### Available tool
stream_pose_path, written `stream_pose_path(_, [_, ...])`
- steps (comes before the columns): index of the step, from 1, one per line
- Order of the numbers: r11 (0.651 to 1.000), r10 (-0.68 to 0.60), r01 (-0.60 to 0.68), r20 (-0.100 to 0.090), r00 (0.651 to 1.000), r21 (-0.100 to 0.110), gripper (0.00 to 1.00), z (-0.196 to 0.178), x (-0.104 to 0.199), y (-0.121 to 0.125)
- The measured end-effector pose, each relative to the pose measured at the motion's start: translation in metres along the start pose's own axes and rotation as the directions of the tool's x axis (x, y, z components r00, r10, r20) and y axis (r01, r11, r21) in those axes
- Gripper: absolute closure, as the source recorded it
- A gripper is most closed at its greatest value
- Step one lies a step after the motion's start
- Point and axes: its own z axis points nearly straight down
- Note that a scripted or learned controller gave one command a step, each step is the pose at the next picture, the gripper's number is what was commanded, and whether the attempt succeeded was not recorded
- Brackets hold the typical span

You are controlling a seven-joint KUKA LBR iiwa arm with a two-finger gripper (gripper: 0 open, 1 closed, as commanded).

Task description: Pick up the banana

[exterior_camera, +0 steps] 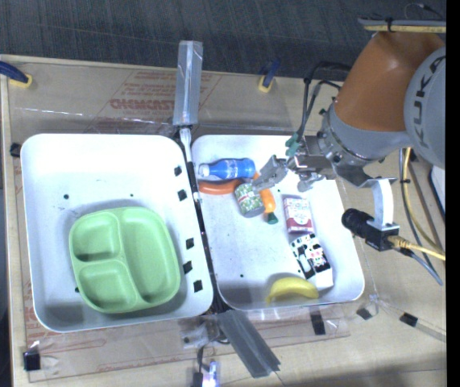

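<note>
Two white bins sit side by side on the table (20,329). The left bin (44,184) holds one thing: a green tray (125,258) with three compartments, lying toward the bin's near edge.

The right bin (238,285) holds the rest. The banana (292,288) lies against the bin's near wall, toward its near right corner, curved and flat on the floor. Just beyond it is a black-and-white box (313,260), and beyond that a pink packet (298,213); the two lie in a line along the bin's right side. A blue bottle (228,169) lies on its side near the far left corner, with an orange piece (217,188) just beside it along the left wall. A small greenish can (248,201) and an orange carrot-like thing (269,204) lie near the bin's middle, close together.

The gripper (282,170) hangs over the far half of the right bin, above the can and carrot-like thing and well apart from the banana. Whether its fingers are apart or together I cannot tell; nothing shows between them.

Red print runs upside down on the table past the far edge of the bins, too blurred to read. The labels on the packet, box and bottle are too small to read. The arm (391,71) is cut off at the right.
</note>
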Motion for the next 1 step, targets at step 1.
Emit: stream_pose_path(1, [0.986,-0.169,0.169,0.000,0.986,0.000,0.00,0.0895,-0.0498,-0.0479])
